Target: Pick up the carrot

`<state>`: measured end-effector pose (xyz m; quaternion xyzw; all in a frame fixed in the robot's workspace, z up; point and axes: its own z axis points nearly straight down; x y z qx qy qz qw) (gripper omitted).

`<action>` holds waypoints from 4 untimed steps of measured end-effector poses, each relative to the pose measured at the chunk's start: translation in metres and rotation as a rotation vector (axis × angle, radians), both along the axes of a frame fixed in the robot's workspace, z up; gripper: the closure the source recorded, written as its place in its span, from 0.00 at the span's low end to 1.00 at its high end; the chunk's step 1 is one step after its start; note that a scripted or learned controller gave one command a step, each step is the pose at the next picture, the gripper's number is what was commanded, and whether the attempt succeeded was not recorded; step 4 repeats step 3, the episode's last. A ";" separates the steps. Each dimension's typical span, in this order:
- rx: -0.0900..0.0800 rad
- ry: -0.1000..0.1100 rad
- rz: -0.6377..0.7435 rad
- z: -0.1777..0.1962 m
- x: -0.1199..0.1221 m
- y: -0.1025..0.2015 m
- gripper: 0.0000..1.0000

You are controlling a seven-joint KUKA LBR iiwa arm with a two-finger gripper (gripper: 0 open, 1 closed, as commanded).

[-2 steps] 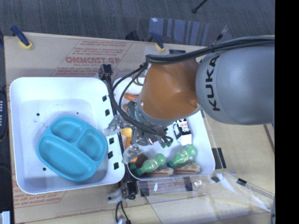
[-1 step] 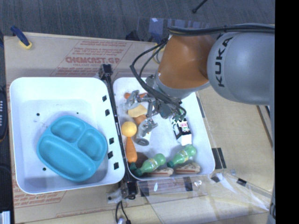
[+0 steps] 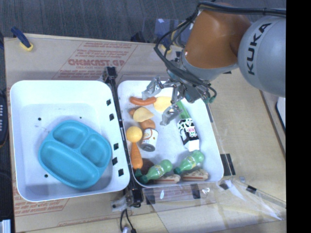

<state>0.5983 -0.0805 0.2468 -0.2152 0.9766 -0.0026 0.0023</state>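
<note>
From my remote seat, looking down at a slant, I see a bench (image 3: 58, 57) lined with printed cardboard, carrying two shallow white bins side by side. The left bin (image 3: 29, 93) holds a blue divided plate (image 3: 75, 153) and nothing I need. Along the left wall of the right bin (image 3: 216, 152) lies the carrot (image 3: 136, 156), an orange taper whose long axis runs roughly up and down the picture. Its upper end sits just below a yellow ball-like fruit (image 3: 134, 134), and its lower end reaches toward a green bottle (image 3: 158, 170) near the bin's lower edge. A small can (image 3: 150, 140) rests just to the carrot's right. Further up lie a sausage (image 3: 143, 101) and pale yellow pieces, and to the right stands a black-and-white carton (image 3: 187, 132), with a second green bottle (image 3: 190, 162) below it. The pincer (image 3: 167, 101) hangs over the upper part of this bin beneath the grey and orange arm (image 3: 218, 33); its metal fingers look spread apart with nothing between them. The relation that matters: the carrot lies down and to the left of the pincer in this view, well apart from it, hard against the bin wall. I judge the fingers would need to straddle the carrot across its width, and the wall and the can leave little room.
</note>
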 end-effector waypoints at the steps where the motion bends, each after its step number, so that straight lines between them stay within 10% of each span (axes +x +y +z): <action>1: 0.003 0.008 0.130 -0.009 -0.060 0.043 0.00; 3: -0.001 0.002 0.397 -0.036 0.038 -0.067 0.00; 4: -0.001 0.002 0.397 -0.036 0.038 -0.067 0.00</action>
